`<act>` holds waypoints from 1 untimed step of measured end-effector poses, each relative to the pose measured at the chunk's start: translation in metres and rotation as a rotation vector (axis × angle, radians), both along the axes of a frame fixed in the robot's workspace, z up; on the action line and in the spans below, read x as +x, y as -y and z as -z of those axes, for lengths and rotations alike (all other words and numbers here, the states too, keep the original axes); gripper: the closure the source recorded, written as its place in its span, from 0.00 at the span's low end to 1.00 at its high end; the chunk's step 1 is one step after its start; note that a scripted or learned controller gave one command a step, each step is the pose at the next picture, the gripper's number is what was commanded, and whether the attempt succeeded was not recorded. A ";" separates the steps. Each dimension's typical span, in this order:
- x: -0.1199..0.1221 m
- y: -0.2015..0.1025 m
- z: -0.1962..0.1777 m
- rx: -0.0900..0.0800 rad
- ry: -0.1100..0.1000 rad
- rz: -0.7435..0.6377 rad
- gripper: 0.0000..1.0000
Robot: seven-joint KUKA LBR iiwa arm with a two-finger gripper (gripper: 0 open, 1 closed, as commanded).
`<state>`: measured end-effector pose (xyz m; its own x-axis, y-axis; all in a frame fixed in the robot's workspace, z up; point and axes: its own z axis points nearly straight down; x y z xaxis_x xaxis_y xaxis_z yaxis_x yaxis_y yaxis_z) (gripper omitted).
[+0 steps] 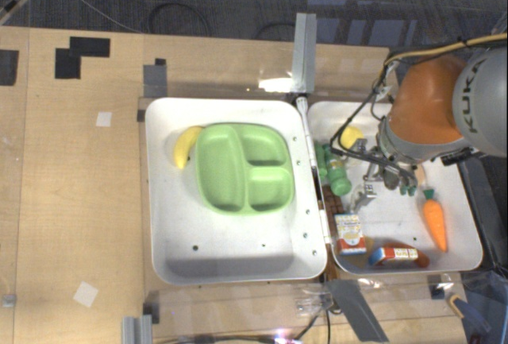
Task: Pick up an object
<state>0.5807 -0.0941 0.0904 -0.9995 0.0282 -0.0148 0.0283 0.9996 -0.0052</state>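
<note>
1. Carrot (434,224) — orange with a green top — lies in the right bin (468,255), near its right wall, just right of and below the gripper (373,185).
2. Whether the gripper is open or closed cannot be told from this view.
3. Beside it on the left sits a green bottle (336,175); the left bin (167,247) holds a green tray (242,168) and a banana (185,146).

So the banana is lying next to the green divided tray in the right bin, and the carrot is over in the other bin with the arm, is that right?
Not quite. The banana lies beside the green divided tray in the left bin, not the right. The carrot is indeed in the other bin, where the arm reaches in. The camera view shows this.
</note>
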 end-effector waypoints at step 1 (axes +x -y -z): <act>0.054 -0.004 0.002 0.003 -0.020 0.039 0.00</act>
